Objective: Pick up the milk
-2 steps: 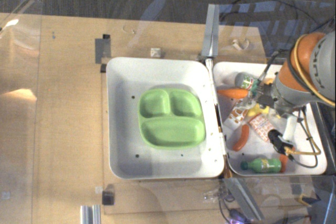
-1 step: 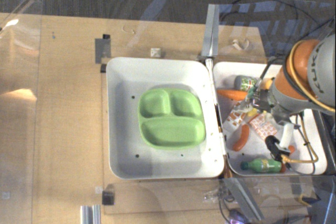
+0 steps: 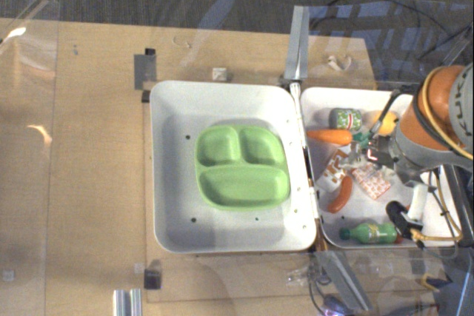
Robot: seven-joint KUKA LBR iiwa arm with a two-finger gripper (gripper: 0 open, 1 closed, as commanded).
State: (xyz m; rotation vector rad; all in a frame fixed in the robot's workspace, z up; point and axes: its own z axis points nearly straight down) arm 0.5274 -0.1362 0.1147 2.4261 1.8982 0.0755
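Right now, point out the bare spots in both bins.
Left bin: bare floor rings the green divided plate, widest along its left wall. Right bin: crowded with carrot, sausage, green bottle and the hand.

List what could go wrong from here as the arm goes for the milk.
1. Clutter: the right bin is crowded. The carrot, sausage, green can and a checkered packet lie close around the tool, so it may close on the wrong item.
2. Identification: no item here clearly reads as milk, so the target may be misjudged.
3. Knocks: the arm's wrist hangs low over the bin and could shove the green bottle or neighbours.
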